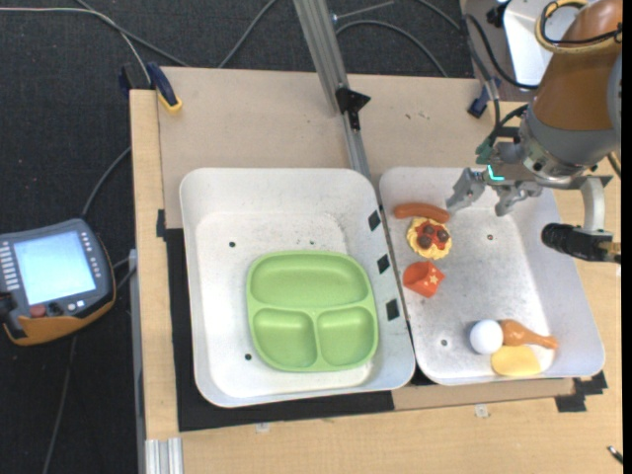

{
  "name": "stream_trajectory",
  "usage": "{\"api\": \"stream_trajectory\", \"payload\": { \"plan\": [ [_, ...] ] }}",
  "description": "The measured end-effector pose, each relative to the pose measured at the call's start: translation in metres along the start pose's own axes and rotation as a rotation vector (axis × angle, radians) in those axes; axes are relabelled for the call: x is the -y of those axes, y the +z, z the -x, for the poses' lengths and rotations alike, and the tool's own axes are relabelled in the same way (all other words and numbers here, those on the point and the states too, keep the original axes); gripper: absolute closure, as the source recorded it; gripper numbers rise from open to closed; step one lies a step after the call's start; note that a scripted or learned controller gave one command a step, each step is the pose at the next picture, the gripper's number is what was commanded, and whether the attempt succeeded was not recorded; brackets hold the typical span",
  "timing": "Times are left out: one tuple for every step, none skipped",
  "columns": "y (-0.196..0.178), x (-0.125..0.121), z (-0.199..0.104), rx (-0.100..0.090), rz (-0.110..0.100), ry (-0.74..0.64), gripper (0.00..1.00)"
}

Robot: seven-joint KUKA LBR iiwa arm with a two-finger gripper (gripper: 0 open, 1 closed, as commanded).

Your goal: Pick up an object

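Observation:
My gripper (490, 195) hangs over the far part of the right bin (553, 294), fingers spread open with nothing between them. Just left of it lies an orange sausage-like piece (421, 210), with a yellow toy topped in dark red (431, 238) beside it. A red block (425, 279) sits below those, near the bin's left wall. At the near end rest a white ball (485, 336), an orange drumstick (526, 335) and a yellow piece (519, 361).
The left bin (217, 225) holds a green divided plate (312, 309). A metal pole (326, 47) rises at the back between the bins. A teach pendant (49, 279) lies off the bench at left. A black fitting (578, 240) sticks in from the right.

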State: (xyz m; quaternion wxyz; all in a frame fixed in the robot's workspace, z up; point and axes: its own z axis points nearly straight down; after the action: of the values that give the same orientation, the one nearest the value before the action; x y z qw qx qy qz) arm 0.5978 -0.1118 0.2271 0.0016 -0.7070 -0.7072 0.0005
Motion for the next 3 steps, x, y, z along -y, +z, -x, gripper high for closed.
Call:
{"api": "stream_trajectory", "payload": {
  "plan": [
    [-0.001,0.000,0.000,0.000,0.002,0.000,0.00],
    [0.042,-0.001,-0.002,0.000,-0.004,0.000,0.00],
    [0.099,0.010,-0.004,-0.001,-0.006,0.001,0.00]
  ]
}}
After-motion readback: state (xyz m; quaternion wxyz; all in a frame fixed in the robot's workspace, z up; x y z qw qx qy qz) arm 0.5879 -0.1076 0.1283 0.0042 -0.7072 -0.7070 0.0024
